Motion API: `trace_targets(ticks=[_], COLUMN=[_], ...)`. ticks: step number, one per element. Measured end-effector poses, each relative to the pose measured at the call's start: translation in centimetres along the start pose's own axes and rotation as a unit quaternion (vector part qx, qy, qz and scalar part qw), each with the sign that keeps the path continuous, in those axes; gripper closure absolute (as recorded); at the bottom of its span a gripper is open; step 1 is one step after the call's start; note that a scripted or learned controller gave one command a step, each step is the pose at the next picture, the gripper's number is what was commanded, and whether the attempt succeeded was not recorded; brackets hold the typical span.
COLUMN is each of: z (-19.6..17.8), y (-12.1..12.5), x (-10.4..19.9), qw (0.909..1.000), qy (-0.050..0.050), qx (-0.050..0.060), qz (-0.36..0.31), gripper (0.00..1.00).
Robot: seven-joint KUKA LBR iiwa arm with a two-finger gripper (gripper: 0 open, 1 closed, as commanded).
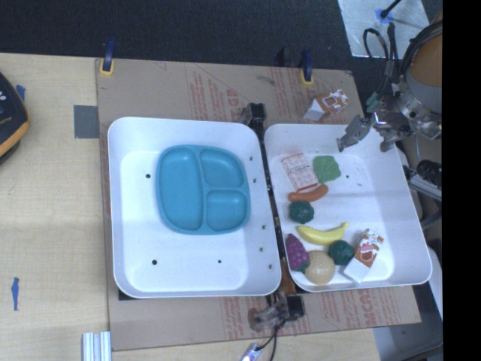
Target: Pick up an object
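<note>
Currently our hand (367,132) hangs w/ fingers apart, nothing between them, over right bin's (398,201) far edge; green leaf (327,168) lies nearest, just left-forward of hand.

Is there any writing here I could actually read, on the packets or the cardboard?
Cardboard sheet under the bins: red printed lettering, too faint and blurred to read.
Small packet in the right bin: red print, too small to read.
Red and white packet in the right bin: unreadable.
Packet on the cardboard: unreadable.
No text can be quoted.
</note>
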State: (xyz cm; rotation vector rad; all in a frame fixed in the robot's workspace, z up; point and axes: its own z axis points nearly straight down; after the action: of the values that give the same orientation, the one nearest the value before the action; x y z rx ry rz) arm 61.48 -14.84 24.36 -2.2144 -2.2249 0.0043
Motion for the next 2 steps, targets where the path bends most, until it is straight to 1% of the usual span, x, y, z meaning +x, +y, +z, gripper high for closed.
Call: trace_targets(ticks=[1,2], z=[7.8,13.5], y=[3.5,3.1], x=[-2.9,-3.2], qw=[1.0,1.0], qy=[-0.001,-0.001], qx=[0.001,0.001], qz=[0.001,0.0], gripper=[0.0,0.0])
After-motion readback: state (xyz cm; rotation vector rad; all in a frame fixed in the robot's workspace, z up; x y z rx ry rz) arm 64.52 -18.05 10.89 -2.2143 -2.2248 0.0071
